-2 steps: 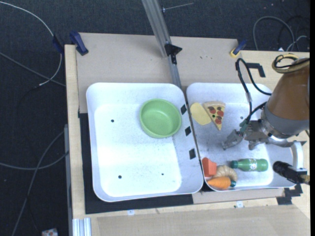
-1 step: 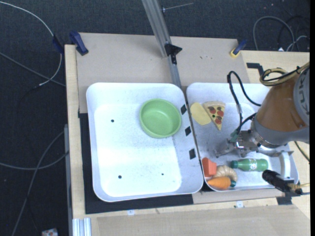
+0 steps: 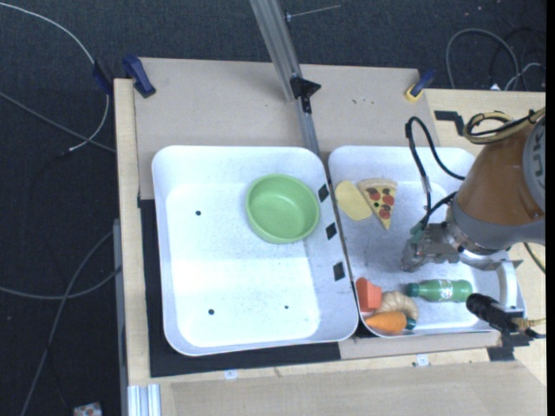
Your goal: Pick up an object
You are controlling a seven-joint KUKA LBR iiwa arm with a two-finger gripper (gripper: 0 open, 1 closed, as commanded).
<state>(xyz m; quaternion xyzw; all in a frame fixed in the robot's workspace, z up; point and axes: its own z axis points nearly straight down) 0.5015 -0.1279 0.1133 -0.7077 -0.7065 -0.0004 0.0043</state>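
Note:
My gripper (image 3: 422, 256) hangs low in the right bin (image 3: 381, 254), just above a green bottle (image 3: 440, 291) that lies on its side. A pizza slice toy (image 3: 380, 201) and a yellow piece (image 3: 351, 199) lie at the bin's far left. In the near left corner sit an orange-red block (image 3: 368, 295), a tan croissant-like toy (image 3: 399, 302) and an orange carrot-like toy (image 3: 388, 322). A green bowl (image 3: 282, 208) rests in the left bin (image 3: 225, 310). Nothing shows between the gripper's tips.
A slanted metal pole (image 3: 279, 46) crosses the bench from the top toward the divide between the bins. Black cables (image 3: 421, 159) loop off the arm over the right bin. Blue clamps (image 3: 137, 74) hold the bench's far corners.

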